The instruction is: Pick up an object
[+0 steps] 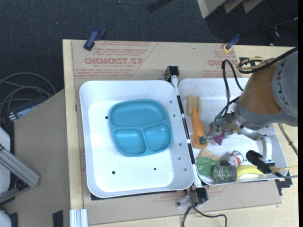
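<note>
You can read red print on the brown protective sheet [118,58] covering the worktop: "CHEMCAST GP" in large letters behind the left bin, starting again, cut off, behind the right bin. The smaller lines around it are too fine to read.

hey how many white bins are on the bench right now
2. The left bin holds a blue divided plate. The right bin holds the toy food, with the gripper above it.

Even overhead light bleaches my two shallow white plastic bins [94,141], shadows faint, detail slightly soft throughout.
</note>
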Motion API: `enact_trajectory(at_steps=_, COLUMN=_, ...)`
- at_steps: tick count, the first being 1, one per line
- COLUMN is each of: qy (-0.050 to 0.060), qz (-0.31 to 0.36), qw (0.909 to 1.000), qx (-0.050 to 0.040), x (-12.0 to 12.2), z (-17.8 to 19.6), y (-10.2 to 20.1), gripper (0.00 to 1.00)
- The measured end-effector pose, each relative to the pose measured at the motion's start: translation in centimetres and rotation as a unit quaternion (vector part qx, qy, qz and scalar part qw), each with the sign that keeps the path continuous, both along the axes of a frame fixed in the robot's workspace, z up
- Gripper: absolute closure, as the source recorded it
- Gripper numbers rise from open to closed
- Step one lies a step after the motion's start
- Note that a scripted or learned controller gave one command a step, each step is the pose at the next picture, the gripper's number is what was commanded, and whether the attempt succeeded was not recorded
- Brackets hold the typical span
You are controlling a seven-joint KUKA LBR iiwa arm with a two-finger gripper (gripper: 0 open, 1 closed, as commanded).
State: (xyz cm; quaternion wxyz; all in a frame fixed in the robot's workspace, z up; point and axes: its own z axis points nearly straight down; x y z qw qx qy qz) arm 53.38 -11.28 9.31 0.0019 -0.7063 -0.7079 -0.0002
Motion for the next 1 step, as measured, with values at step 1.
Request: enact_trajectory(at_steps=1, qy=-0.004, qz=0.000, qw=1.0000, qx=-0.0009, x=8.08, z=9.35, y=5.63, gripper=1.00)
